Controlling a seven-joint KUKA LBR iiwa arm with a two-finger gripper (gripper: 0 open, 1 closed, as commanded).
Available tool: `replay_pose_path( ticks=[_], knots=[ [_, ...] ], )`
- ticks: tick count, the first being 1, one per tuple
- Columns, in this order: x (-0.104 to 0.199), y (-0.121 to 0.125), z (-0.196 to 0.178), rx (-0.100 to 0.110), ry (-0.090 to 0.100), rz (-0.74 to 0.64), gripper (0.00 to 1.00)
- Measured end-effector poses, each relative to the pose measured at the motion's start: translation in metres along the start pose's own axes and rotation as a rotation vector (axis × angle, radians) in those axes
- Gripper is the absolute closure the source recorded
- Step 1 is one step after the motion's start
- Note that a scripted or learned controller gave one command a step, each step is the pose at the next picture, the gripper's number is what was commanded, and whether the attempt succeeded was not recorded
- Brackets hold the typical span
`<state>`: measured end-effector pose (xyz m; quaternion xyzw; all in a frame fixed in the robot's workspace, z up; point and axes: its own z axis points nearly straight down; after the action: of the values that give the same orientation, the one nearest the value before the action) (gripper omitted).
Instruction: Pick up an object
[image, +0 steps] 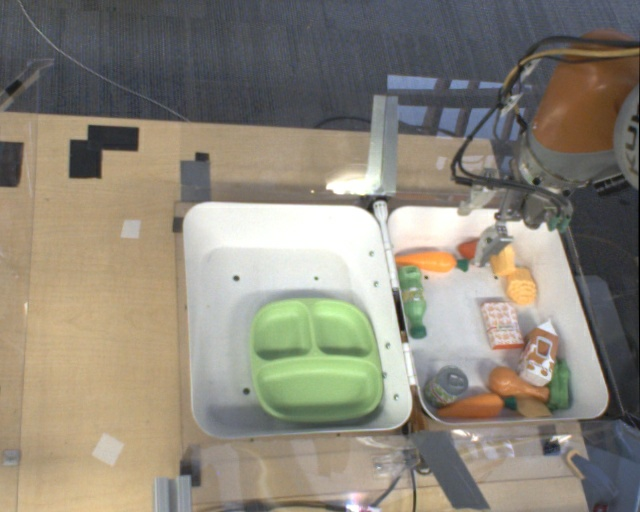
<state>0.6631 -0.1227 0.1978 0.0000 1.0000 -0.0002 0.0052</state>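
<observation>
In the camera view, the right bin (590, 330) carries a scatter of toy food, and every place below is given relative to it. The gripper (492, 243) hangs over the bin's far edge, just above a small red piece (468, 248) and the leafy end of a toy carrot (427, 262) that lies along the far left part of the bin. The fingers point down, but at this slant it cannot be told whether they are spread or pressed together, and nothing is visibly held between them.

The carrot seems the likeliest thing to pick: probably hollow moulded plastic, so light, stiff and rather slick, with a taper that would let it squirt out of a pinch near the tip. A hold across its thick middle, square to its length, looks safest.

Just beside the gripper, toward the bin's right wall, sit two yellow pieces (514, 276), lumpy and likely prone to rolling. Lower in the bin lies a flat patterned packet (500, 324), which offers little edge to take. A small carton (540, 353) stands near the front right corner.

The green divided plate (315, 357) rests in the neighbouring left bin (215, 260).
</observation>
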Motion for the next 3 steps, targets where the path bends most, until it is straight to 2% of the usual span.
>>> replay_pose_path(
  ticks=[1,2,3],
  knots=[
    [0.089,-0.003,0.101,0.001,-0.003,-0.067,0.00],
    [0.022,0.036,0.108,0.001,0.006,-0.150,0.00],
    [0.088,0.019,0.106,0.001,-0.004,-0.270,0.00]
  ],
)
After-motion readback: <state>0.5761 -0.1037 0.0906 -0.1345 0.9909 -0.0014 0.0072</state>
